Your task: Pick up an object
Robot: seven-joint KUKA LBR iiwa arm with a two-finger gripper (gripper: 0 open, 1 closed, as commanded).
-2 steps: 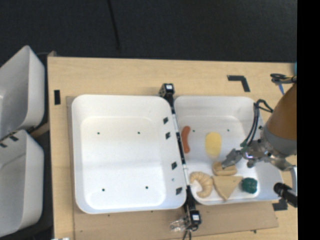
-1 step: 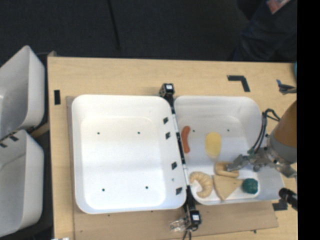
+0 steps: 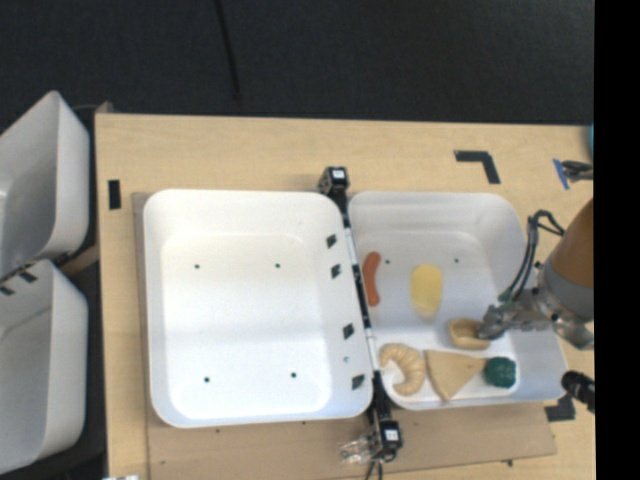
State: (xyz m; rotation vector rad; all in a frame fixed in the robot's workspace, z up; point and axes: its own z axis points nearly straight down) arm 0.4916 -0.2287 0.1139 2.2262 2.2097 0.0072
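Gripper [image 3: 490, 325] touched the small tan piece [image 3: 464, 333]; I cannot tell its state. Piece looked light, rounded, probably slippery.

My tool [image 3: 490, 325] is in the right bin [image 3: 440, 213], beside a small roll [image 3: 466, 334]; the left bin [image 3: 240, 208] sits next to it.

Operator, your bench [image 3: 250, 148] was a pale wood-grain board, evenly lit, with no hard shadows across it. Black tape marks [image 3: 478, 163] sat on its far right part, and a short black strip [image 3: 114, 194] lay near its left edge. Beyond the bench the floor [image 3: 300, 38] was dark, and a thin dark line, possibly a cable [image 3: 225, 38], ran across it. Two white moulded shapes [image 3: 35, 268] stood off your bench's left edge, one behind the other.
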